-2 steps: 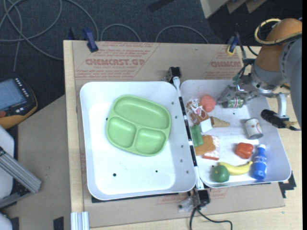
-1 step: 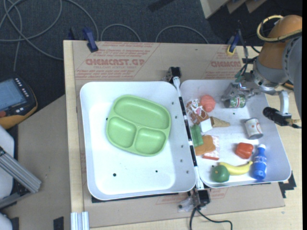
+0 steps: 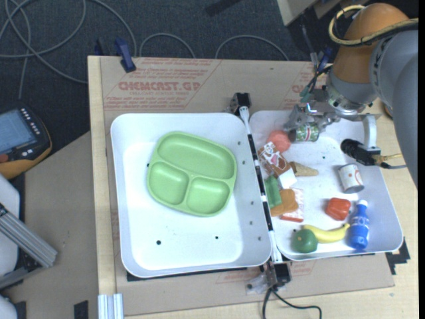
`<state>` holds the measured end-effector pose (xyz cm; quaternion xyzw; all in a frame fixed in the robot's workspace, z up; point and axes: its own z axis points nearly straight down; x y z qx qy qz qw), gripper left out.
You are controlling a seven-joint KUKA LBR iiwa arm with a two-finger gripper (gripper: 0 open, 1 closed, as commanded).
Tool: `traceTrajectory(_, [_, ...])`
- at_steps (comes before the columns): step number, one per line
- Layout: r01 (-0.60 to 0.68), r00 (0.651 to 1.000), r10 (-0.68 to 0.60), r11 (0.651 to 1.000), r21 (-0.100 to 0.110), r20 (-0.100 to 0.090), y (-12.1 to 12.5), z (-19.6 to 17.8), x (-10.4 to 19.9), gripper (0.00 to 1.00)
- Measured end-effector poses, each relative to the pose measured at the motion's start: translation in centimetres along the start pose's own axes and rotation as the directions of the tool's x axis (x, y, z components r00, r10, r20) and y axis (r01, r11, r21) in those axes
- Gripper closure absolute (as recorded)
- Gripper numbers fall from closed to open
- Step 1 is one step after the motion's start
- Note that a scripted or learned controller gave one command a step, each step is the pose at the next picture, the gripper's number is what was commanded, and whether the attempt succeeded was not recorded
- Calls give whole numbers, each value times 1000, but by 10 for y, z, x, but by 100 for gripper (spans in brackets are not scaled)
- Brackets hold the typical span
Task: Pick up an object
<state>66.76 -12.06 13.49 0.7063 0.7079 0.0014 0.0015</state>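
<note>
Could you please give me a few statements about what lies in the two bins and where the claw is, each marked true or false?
1. The green divided plate lies in the left bin. True.
2. The banana sits on the green divided plate. False: it lies in the right bin, beside the green apple.
3. The claw is over the far end of the right bin, at a small green and white can. True.
4. The blue bottle lies in the left bin. False: it lies in the right bin, by the banana's tip.
5. The red object lies in the right bin. True.
</note>
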Motion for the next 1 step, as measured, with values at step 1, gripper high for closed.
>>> traceTrajectory(1, [1, 1000, -1, 1000, 4, -3, -28, -51, 87, 100])
